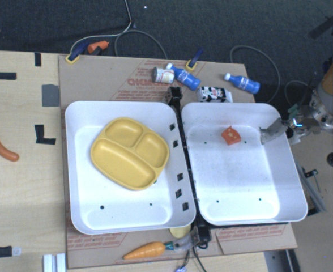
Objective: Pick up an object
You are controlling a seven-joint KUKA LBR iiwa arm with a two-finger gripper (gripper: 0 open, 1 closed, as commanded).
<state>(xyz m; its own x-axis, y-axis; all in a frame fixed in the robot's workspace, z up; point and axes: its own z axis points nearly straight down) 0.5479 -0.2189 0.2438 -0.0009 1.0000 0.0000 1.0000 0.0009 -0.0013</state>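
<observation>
We judge this to be the approach step: our pincer (270, 130) hangs over the right bin's (240, 203) right rim near its far corner, and we cannot tell its state. The small orange-red block (230, 135) lies in that bin toward its far edge, well apart, so next we must reach left and descend.

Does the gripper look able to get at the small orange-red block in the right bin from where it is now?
Probably yes. The gripper sits at the right bin's right edge, and the orange-red block lies alone on the bare floor beside it, apart from the walls, with nothing between them.
</observation>
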